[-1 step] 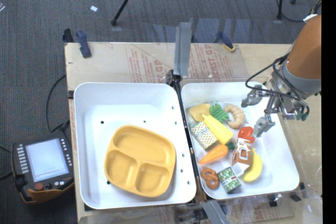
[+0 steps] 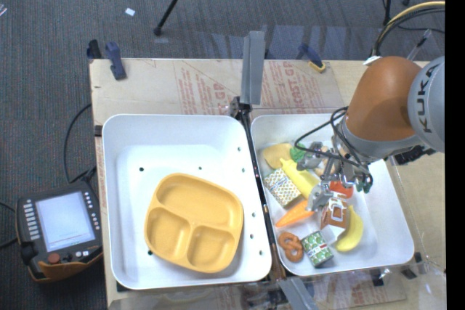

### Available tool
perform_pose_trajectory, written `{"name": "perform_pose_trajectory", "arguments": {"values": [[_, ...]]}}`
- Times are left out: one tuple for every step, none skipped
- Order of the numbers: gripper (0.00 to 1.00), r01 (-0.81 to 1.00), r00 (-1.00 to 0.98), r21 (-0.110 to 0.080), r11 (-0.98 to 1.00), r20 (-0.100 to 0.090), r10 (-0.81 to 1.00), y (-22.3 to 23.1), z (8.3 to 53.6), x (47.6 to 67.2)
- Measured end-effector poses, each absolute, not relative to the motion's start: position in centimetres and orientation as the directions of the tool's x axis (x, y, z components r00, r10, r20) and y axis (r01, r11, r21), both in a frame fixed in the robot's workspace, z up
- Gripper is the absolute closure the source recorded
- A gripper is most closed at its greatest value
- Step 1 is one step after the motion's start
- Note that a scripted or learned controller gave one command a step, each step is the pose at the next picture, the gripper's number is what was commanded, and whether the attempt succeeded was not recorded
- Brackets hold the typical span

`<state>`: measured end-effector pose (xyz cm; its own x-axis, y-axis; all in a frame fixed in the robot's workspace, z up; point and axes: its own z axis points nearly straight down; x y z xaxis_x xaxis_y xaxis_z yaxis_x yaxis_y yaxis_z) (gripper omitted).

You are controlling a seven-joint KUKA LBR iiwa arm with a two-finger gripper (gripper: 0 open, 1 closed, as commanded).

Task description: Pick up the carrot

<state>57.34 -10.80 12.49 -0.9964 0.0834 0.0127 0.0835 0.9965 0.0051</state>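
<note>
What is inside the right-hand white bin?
A carrot, banana, pretzel, small cartons and other toy food lie in the right bin. The gripper hangs over them, covering whatever lies beneath it.

2 bins (image 2: 116,156), 1 tray (image 2: 194,222), 1 carrot (image 2: 293,215)

You cannot see the thick end of the carrot (image 2: 293,215): it runs under the gripper (image 2: 336,181), whose jaws are too small and cluttered to read as open or closed. The arm (image 2: 396,109) is cut off by the right edge. The gripper also covers part of the red-and-white carton (image 2: 335,217) beneath it.
</note>
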Motion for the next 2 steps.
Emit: {"name": "perform_pose_trajectory", "arguments": {"values": [[0.0, 0.097, -0.995, 0.004, 0.995, -0.005, 0.097, -2.9, 19.1, 52.3], [0.0, 0.227, -0.974, 0.0, 0.974, 0.003, 0.227, -1.1, 18.6, 47.5]]}}
